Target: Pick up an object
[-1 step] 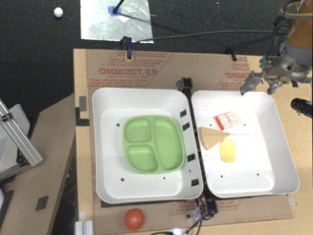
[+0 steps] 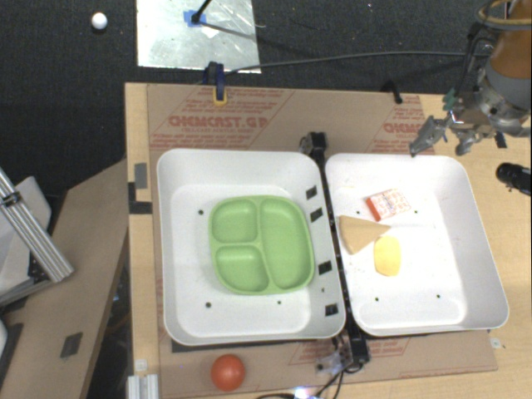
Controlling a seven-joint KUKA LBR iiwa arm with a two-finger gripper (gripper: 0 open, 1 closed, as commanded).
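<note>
The right bin point(image 2: 465, 223) holds three things: a small red and white packet point(image 2: 387, 204), a tan wedge point(image 2: 360, 233) and a yellow lump point(image 2: 387, 256) just below it. My gripper point(image 2: 445, 136) hangs above the far right corner of that bin, well apart from all three. Its two grey fingers are spread and nothing is between them.
A green divided plate point(image 2: 261, 244) lies in the left bin point(image 2: 179, 223). A red ball point(image 2: 227, 371) rests on the bench in front of the left bin. A silver sheet point(image 2: 196, 23) and a small white ball point(image 2: 99, 21) lie on the dark floor beyond.
</note>
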